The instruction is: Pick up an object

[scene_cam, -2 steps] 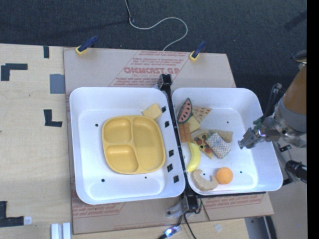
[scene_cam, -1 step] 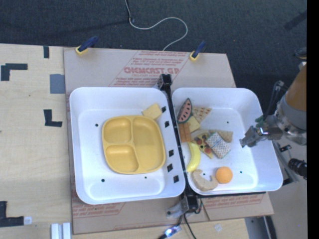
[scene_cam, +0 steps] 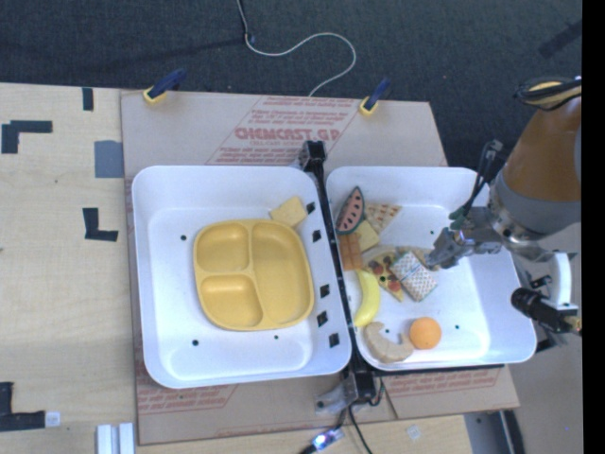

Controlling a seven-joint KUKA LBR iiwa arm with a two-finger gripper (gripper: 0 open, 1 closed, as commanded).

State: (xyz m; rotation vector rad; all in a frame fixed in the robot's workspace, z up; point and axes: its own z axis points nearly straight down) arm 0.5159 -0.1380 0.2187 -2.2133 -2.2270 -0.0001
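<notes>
**Claw low in the right bin**

We see the gripper [scene_cam: 444, 252] at three o'clock in the right bin [scene_cam: 473, 343], just beside the checkered packet [scene_cam: 414, 275]. We cannot tell its state. An orange [scene_cam: 425, 333] sits at six o'clock, a banana [scene_cam: 368, 297] at nine.

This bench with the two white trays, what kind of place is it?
Probably a robotics lab test bench, not a kitchen. A robot arm with a claw reaches over a bin of toy food, beside a yellow divided plate, on clamped cardboard.
</notes>
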